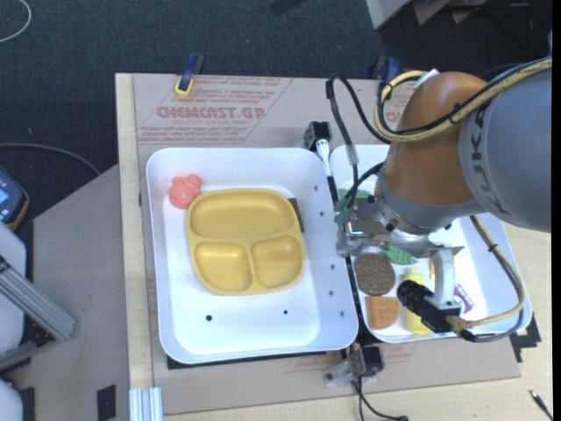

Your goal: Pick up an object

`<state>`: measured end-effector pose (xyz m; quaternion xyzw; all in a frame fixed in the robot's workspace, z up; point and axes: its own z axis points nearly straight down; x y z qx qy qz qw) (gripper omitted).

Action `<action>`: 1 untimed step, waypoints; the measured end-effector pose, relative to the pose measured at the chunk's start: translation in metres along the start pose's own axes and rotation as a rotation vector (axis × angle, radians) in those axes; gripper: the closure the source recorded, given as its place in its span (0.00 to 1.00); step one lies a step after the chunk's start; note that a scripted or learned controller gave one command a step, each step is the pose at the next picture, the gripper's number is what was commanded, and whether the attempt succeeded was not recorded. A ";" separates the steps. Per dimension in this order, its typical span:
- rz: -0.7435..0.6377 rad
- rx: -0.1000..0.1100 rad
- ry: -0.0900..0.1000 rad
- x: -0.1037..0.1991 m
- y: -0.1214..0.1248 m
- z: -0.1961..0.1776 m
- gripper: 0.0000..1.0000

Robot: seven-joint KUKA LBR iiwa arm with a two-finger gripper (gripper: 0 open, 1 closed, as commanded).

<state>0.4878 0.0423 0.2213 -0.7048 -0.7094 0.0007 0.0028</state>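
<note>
Right bin (496,274): brown disc (374,274) beside an orange block (382,312), a yellow piece (417,321) and a green scrap (402,255), all below the gripper (396,246). Likely light, rigid; grip disc by edges. Finger state: cannot tell.

A yellow divided plate (245,239) and pink toy (184,190) are lying in the left bin (166,261); the arm (456,147) is hanging over the right bin (504,274), above a brown cookie (374,274).
</note>
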 end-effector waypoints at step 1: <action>0.008 -0.007 -0.004 -0.023 0.000 -0.009 1.00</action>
